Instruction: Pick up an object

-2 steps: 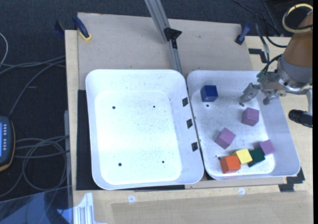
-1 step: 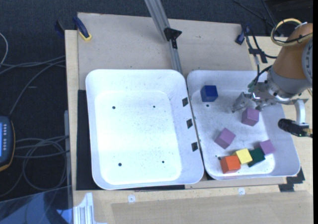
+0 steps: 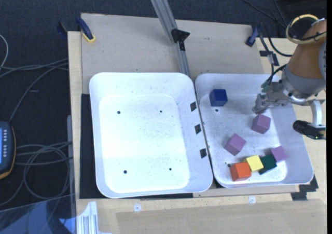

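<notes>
Over right bin (image 3: 223,178), gripper (image 3: 261,107) above purple block (image 3: 261,123); no legible writing

White bins (image 3: 104,124) hold blue (image 3: 218,97), purple (image 3: 261,123), orange (image 3: 240,171), yellow (image 3: 254,163) cubes.

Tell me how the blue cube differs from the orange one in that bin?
The blue cube sits alone near the right bin's far side; the orange cube sits at the near edge, touching a yellow cube. The blue is darker, the orange brighter. Both are small blocks of similar size.
</notes>
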Robot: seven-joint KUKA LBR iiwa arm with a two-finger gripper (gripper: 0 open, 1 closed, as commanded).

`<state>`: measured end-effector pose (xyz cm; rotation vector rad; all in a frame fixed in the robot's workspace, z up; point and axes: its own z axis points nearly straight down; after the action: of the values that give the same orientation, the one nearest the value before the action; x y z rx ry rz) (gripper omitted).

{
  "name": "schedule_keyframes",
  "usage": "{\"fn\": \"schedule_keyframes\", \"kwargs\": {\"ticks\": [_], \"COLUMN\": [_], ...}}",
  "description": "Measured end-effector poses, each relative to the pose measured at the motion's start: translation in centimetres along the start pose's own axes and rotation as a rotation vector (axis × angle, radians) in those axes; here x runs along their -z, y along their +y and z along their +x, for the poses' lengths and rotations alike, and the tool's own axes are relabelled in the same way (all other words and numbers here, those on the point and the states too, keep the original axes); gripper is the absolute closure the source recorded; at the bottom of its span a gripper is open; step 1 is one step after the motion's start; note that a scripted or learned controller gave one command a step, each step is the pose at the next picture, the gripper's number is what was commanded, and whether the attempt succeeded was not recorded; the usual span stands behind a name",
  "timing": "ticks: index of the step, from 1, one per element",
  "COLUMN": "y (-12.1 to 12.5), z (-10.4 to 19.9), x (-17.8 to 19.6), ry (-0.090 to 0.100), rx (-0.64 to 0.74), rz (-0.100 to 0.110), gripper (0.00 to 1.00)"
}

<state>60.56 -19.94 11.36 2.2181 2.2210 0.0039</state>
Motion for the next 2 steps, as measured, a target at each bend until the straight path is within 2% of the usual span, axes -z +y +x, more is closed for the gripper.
{"fn": "schedule_keyframes", "kwargs": {"ticks": [2], "y": [-0.1], "z": [0.3], "x": [8.9], "ry": [-0.002], "rx": [0.001], "rz": [-0.003], "gripper": [1.00]}}
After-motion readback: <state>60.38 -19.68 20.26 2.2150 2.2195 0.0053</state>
